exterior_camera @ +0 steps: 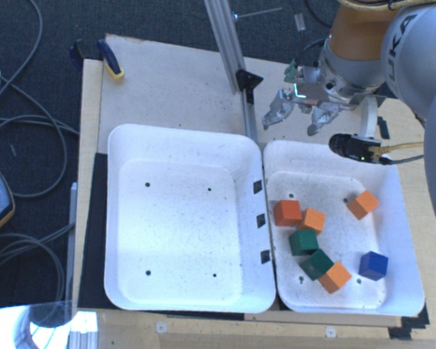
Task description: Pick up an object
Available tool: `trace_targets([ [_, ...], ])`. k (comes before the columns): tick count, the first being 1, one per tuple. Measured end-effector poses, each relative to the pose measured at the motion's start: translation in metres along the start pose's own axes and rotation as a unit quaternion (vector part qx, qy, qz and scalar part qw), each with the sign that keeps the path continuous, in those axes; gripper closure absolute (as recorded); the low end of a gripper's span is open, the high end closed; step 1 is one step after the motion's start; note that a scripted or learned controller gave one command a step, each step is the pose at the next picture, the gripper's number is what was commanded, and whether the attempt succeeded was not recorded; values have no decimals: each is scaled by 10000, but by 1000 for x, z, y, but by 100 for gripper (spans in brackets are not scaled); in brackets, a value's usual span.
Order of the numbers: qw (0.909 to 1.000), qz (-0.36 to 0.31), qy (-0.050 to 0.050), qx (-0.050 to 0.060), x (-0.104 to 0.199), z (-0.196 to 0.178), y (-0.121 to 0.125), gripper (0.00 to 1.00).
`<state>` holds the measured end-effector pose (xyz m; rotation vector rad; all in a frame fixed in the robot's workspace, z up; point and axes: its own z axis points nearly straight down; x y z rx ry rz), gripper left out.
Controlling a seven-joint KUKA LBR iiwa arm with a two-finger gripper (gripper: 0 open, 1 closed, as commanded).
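Jaws (299,116) spread open, nothing in them, above the right bin's (405,226) far rim; blocks sit nearer the camera.

Nearest is the red-orange block (288,212), touching an orange block (313,220). You have more room around the lone orange block (364,205). The bin's white floor is flat.

Arm (415,43) raised, jaws spread, nothing between.

Two white bins (123,199); seven blocks: apparently four orange (288,212), two green (303,242), one blue (373,265).
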<state>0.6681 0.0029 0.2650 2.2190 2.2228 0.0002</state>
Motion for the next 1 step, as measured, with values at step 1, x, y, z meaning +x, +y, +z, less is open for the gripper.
trace_targets([
  [1, 10000, -5, -2, -14, 0, -12, 1, 100],
])
